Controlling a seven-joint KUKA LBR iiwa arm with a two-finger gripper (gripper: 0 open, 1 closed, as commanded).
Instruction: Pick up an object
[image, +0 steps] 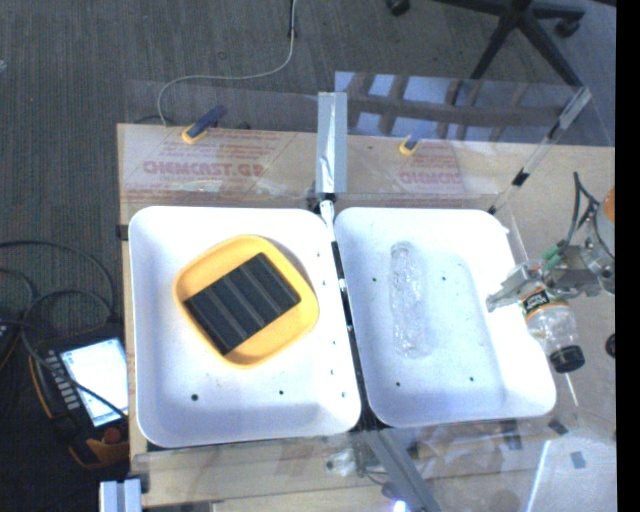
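Yellow rounded dish (248, 300), ribbed black slab (244, 300), clear crinkled bottle (408, 300)

Two white bins side by side on a wooden bench (140, 190), left bin (160, 400) and right bin (520, 395) nearly touching along the middle. Blue-and-yellow clamp (203, 123) near the back left edge, smaller yellow one (408, 146) further right. Thin cable (250, 75) looping over grey carpet (60, 120). Lit-up tablet, maybe a controller (85, 375), down on the floor at left.
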